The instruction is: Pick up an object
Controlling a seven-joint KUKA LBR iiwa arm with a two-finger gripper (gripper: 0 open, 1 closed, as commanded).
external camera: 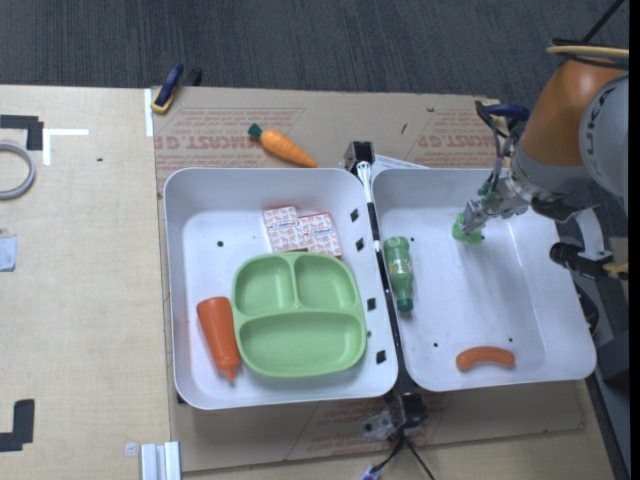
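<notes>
The small green thing (466,230) sits right at the tip of the tool (478,218), near the back of the right bin (560,363). I cannot tell if the tool is clamped on it or just touching it, because the tip is too small and blurry to see well. That is the big worry: if the tool only has a corner of the green thing, it could slip out and drop back into the bin when the arm goes up. It is also close to the bin's back wall, so the tool could bump the wall and knock the thing away. The green bottle (399,273) lies along the left side of the same bin, and the orange sausage (486,358) lies near the front, both well apart from the tool, so they should be safe. In the left bin (185,268) are a green tray (298,318), an orange bottle (218,336) and a small packet (298,230). A toy carrot (283,146) lies on the worktop (80,318) behind the bins.
</notes>
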